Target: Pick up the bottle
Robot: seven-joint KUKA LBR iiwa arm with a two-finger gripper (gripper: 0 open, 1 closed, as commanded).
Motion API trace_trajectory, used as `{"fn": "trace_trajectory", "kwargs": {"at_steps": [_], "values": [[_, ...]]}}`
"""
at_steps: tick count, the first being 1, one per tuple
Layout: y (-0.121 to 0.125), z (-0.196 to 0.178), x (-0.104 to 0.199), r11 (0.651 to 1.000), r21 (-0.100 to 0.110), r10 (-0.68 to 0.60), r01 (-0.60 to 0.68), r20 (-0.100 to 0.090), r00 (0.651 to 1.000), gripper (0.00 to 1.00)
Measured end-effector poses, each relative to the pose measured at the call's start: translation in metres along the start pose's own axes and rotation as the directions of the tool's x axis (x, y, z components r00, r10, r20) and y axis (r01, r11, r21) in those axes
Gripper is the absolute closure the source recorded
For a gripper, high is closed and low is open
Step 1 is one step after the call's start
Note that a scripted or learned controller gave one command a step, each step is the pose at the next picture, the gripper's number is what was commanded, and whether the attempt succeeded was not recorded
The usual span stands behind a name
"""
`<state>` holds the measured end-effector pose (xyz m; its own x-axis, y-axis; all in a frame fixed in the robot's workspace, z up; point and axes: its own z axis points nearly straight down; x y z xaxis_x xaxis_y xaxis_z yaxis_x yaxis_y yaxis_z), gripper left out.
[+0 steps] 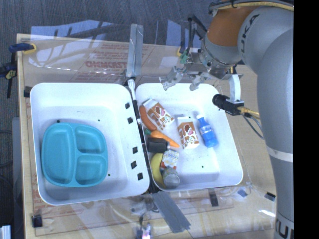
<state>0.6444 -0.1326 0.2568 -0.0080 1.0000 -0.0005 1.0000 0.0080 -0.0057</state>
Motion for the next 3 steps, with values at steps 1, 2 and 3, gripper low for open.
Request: {"fn": "trace_trajectory", "kwargs": {"at_steps": [1,2,3], "values": [[0.000,-0.021,0.009,0.997,-0.003,0.081,-0.081,0.000,0.997,0.00],[-0.087,0.000,-0.040,0.989,-0.001,0.151,-0.151,0.000,0.989,0.00],[-0.087,-0.010,-0.039,0.989,0.002,0.147,-0.147,0.000,0.989,1.00]]}}
